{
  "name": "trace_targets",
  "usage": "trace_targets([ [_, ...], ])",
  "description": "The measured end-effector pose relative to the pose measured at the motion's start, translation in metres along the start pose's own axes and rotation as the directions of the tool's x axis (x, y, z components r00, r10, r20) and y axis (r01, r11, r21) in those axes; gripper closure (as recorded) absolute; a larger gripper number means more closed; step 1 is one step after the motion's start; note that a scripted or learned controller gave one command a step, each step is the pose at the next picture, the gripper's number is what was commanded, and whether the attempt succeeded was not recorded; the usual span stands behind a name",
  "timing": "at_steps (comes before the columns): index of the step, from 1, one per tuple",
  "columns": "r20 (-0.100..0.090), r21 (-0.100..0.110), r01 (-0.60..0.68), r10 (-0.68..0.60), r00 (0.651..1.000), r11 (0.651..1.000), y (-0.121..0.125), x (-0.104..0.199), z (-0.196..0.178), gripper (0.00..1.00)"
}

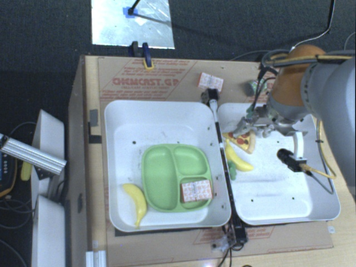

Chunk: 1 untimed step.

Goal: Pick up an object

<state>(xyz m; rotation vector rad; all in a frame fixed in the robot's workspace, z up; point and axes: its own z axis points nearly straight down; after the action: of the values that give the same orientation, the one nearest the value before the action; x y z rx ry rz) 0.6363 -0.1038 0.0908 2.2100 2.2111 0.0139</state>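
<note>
Over the right bin [320,204], the gripper [251,125] hangs just above a pizza slice [243,141]; its opening cannot be told.

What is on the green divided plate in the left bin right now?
A small patterned box sits in the lower right compartment of the green plate. The other compartments look bare. A banana lies beside the plate on the bin floor. Whatever is under the box is covered.

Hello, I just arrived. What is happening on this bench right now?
A grey robot arm reaches in from the right, with its gripper low over the right bin, just above a pizza slice toy and a yellow banana. The left bin holds a green divided plate, a small patterned box on it, and another banana.
</note>
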Motion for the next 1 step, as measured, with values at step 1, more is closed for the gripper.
trace_targets([
  [1, -0.004, 0.018, 0.0, 0.0, 1.0, 1.0, -0.0998, -0.017, 0.0051, 0.0],
])
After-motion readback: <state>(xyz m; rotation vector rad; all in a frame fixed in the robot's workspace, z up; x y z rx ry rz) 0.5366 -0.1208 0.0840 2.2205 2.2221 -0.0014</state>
